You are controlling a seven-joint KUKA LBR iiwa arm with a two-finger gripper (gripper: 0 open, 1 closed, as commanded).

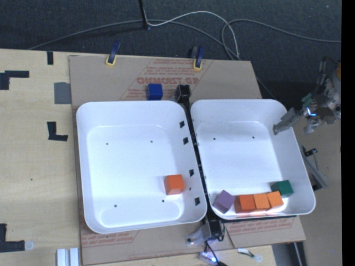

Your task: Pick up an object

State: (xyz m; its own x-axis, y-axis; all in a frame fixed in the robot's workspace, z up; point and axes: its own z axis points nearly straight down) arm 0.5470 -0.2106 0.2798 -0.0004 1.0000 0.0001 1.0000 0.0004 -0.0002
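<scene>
An orange cube (174,184) lies alone in the left bin (111,121), near its front right corner. Along the front wall of the right bin (233,121) sit a purple block (223,201), a row of orange blocks (259,202) and a green block (283,188). My gripper (308,115) hangs at the right bin's far right rim, above and well away from the blocks. Part of it is cut off by the frame's right side.
A blue cube (155,91) rests on the cardboard sheet behind the left bin. Black clips (191,148) join the bins along the middle seam. Two clamps (197,57) hold the cardboard's back edge, and cables run across the dark floor behind.
</scene>
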